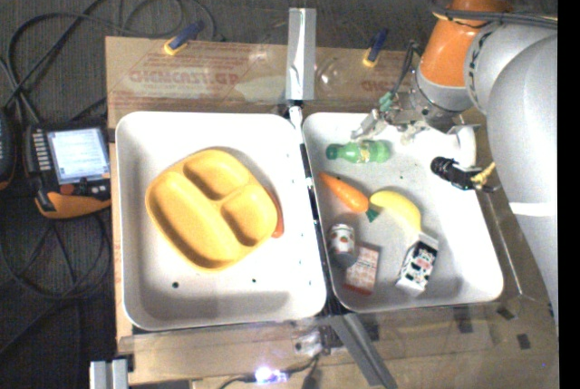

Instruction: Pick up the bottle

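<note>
We see the grey arm (521, 106) with its orange band reaching in over the far right corner of the surface (208, 74). Two white bins sit side by side on that surface. The left bin (136, 287) carries a yellow divided tray (213, 206) near its middle, with a sliver of something orange at the tray's right edge. The right bin (485, 274) carries the smaller things: a yellow banana (399, 208) near its middle, an orange carrot (344, 190) just left of the banana, a small white carton (417, 265) and a reddish packet (362, 269) near the front edge, and a small can (342, 239) beside the packet. The green bottle (361, 152) lies on its side near the right bin's far edge. The gripper (385, 118) hangs just above the bottle; we cannot tell how wide it stands.
</note>
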Tool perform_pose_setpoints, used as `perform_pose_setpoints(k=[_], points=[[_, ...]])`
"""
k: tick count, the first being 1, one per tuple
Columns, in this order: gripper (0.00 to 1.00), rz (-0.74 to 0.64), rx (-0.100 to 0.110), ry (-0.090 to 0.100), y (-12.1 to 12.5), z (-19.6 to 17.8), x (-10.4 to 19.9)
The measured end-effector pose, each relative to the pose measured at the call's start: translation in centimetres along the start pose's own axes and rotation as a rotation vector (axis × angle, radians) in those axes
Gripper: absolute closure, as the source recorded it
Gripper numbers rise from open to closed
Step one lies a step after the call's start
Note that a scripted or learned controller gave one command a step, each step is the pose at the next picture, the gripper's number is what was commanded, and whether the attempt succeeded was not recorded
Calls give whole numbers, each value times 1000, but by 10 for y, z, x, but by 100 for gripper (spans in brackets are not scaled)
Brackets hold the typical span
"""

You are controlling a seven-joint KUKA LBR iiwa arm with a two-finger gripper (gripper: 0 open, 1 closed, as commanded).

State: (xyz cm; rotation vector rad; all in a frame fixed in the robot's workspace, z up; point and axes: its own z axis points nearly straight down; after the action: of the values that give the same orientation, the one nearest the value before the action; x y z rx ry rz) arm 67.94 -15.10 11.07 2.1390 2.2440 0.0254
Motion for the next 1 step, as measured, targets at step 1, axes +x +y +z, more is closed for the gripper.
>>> perform_pose_setpoints(k=[1], points=[[0, 18, 33, 12, -10, 20, 41]])
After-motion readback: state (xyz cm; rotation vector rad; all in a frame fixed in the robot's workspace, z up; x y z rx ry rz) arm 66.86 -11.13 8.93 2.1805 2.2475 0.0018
